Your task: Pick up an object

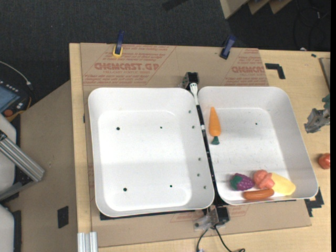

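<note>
The right bin (294,140) holds several toy foods. An orange carrot (214,122) with a green top lies near the bin's left wall, pointing away from me. In the near corner sit a purple bunch of grapes (241,182), a pink-orange piece (264,178), a yellow piece (283,185) and a red sausage (258,195), all close together. A grey part that looks like my gripper (315,120) shows at the right edge, outside the right bin's rim and well apart from every toy.
The left bin (100,140) stands beside the right one, joined by a black clip strip (203,140). Both rest on a cardboard sheet (157,62) held by blue clamps. A small orange-red patch (324,161) sits at the right edge.
</note>
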Available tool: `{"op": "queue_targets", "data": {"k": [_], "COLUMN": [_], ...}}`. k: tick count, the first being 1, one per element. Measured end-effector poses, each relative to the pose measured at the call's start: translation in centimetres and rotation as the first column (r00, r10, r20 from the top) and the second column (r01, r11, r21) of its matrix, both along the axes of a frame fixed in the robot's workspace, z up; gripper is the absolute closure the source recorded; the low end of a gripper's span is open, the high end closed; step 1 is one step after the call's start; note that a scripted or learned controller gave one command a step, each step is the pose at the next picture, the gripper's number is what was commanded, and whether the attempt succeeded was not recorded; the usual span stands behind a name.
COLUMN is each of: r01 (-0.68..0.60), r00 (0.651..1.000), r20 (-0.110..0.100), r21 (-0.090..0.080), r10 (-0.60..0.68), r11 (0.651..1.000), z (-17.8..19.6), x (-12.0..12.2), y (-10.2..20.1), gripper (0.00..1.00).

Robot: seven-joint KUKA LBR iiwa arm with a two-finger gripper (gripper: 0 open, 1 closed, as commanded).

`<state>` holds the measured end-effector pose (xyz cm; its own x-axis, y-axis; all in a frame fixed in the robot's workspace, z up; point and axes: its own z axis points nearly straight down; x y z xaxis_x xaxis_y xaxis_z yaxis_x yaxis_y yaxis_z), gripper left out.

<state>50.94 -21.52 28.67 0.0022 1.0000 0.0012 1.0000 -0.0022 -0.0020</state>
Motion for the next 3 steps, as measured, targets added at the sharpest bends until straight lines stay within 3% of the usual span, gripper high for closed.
{"op": "queue_targets", "data": {"k": [1, 3], "r01": [-0.001, -0.002], "r00": [1.0, 1.0], "r20": [0.0, 0.008], "r21": [0.0, -0.005], "r10": [0.001, 0.002], "r11": [1.0, 1.0], "z": [-1.7, 0.5], "x": [-3.1, -2.9], "y": [-0.9, -0.9], "gripper": [1.0, 1.0]}}
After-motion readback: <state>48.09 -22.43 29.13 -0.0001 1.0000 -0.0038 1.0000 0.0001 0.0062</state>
